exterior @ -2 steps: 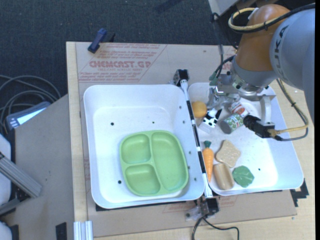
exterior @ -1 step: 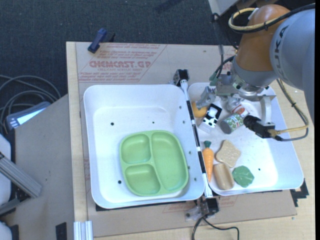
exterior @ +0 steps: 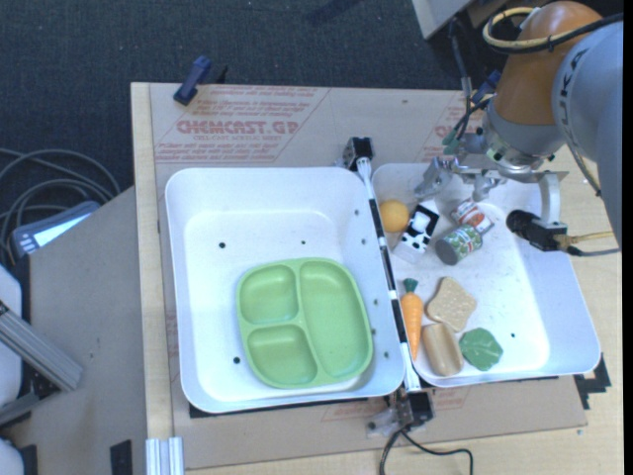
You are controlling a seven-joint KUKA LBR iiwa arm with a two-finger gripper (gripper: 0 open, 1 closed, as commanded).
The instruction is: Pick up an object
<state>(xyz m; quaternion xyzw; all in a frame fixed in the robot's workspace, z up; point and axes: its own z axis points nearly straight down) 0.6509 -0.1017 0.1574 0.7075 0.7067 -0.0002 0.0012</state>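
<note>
Hand (exterior: 457,171) over right bin's (exterior: 554,295) far end, grip state unclear; can (exterior: 461,242) just below it.

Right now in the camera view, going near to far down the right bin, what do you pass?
Leaf and bun → toast → can → cow toy → lemon → tool.

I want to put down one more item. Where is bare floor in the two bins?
Left bin: bare all around the green divided plate, widest above it. Right bin: bare strip right of the leaf and bread; crowded along the divider and under the claw.
</note>
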